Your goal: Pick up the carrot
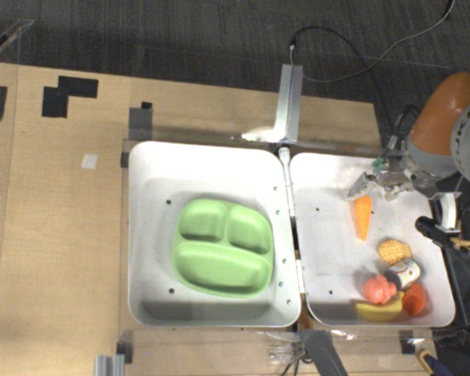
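An orange carrot [362,217] lies in the right bin [326,251], in its upper middle, pointing toward the front edge. My gripper [378,186] hangs just above the carrot's thick end, at the bin's back right. Its two fingers are spread apart, one to the left near the carrot's top and one to the right. Nothing sits between them. The arm's orange band and grey wrist come in from the right.
The left bin [151,218] holds a green divided plate [222,247]. In the right bin's front right corner sit a yellow bumpy piece [393,250], a pink fruit [380,289], a banana [379,310], a red piece [414,299] and a small white and black item [406,272].
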Controlling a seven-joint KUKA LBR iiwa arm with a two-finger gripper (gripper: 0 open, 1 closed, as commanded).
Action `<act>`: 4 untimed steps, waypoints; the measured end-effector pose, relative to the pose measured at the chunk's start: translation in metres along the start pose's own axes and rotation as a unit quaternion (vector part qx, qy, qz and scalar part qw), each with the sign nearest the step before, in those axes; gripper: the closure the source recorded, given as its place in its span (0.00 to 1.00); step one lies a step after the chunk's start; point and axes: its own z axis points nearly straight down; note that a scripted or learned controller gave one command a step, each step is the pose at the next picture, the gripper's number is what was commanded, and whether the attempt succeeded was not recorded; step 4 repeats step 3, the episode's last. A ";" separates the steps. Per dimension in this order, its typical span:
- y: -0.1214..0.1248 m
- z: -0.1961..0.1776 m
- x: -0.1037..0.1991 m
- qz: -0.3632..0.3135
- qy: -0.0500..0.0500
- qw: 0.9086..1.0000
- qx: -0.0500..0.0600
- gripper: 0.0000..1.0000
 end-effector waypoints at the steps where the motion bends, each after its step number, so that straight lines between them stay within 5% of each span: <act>1: 0.003 -0.013 0.001 -0.002 -0.001 1.000 -0.004 1.00; 2: 0.002 -0.092 0.109 0.015 0.001 1.000 -0.001 1.00; 3: 0.027 -0.094 0.131 0.091 0.001 0.996 0.000 1.00; 4: 0.027 -0.094 0.131 0.091 0.001 0.996 0.000 1.00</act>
